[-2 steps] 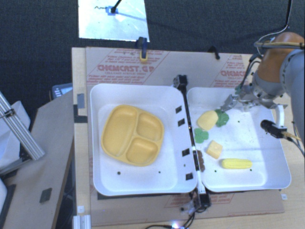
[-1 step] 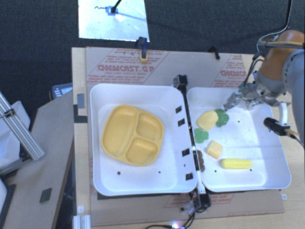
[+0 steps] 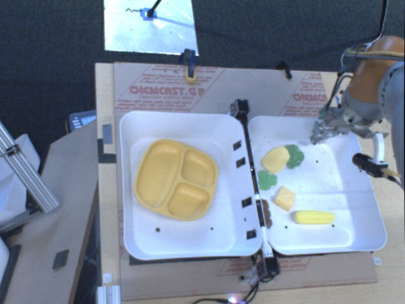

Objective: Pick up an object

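The right bin (image 3: 364,233) holds several toy foods: a pale yellow round piece (image 3: 275,159) touching a green broccoli-like piece (image 3: 294,156), a smaller green piece (image 3: 267,180), a yellow cube (image 3: 285,198) and a yellow corn cob (image 3: 314,218) near the front. My gripper (image 3: 318,133) hangs over the back right part of this bin, above and right of the pale yellow piece, with nothing seen between its fingers.
The left bin (image 3: 136,233) carries a yellow divided plate (image 3: 175,179). A black hinge strip (image 3: 249,176) runs between the bins. A yellow and blue clamp (image 3: 189,65) sits on the board behind the bins.
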